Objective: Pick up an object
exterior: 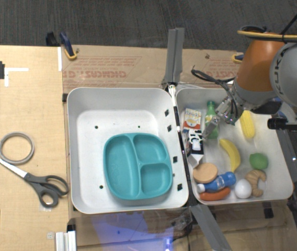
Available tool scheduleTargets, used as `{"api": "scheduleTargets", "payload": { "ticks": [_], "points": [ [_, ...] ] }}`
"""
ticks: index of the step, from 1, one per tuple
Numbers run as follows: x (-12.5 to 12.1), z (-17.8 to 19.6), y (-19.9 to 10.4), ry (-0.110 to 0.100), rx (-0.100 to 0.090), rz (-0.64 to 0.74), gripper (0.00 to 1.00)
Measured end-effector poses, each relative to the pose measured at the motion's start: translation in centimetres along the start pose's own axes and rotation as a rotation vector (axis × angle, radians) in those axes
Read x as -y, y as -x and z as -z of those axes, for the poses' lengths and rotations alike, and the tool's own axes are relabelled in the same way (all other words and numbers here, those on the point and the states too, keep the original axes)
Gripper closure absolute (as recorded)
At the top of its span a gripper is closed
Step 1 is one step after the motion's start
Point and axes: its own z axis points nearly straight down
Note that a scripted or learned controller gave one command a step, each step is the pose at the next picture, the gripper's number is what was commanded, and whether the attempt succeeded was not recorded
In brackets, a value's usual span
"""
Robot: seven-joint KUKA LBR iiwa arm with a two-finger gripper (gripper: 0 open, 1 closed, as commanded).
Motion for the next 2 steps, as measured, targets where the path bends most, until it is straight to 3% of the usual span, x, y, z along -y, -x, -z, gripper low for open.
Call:
{"api": "scheduleTargets", "payload": {
  "ticks": [1, 2],
  "points": [
    [-0.1, 1.1, 0.1, 0.001, 0.006, 0.003, 1.00],
    [-2.8, 10.0, -1.9, 0.000, 0.001, -0.416, 1.00]
  ]
}}
